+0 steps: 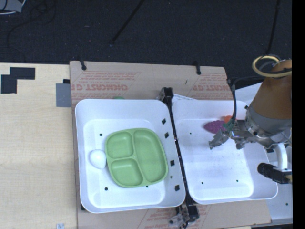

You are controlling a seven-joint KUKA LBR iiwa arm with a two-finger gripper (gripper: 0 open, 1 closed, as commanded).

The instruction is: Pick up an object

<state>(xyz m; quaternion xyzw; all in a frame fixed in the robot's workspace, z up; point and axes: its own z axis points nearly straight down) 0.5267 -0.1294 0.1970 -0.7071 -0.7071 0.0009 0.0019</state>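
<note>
Two shallow white bins sit side by side on a cardboard sheet over the pale wooden tabletop [33, 142], with dark carpet and cables beyond at 12 o'clock. The left bin [88, 194] holds a green divided plate [136, 157] with a white ball [97, 158] touching its 9 o'clock edge. The arm [271, 104] reaches in from 3 o'clock, its wrist low over the right bin [224, 185]. The gripper [220, 140] points toward 9 o'clock, its fingers spread and nothing between them. A purple object [215, 126] lies in the right bin just beside the gripper, at its 11 o'clock, with a small orange object [227, 119] close by.
</note>
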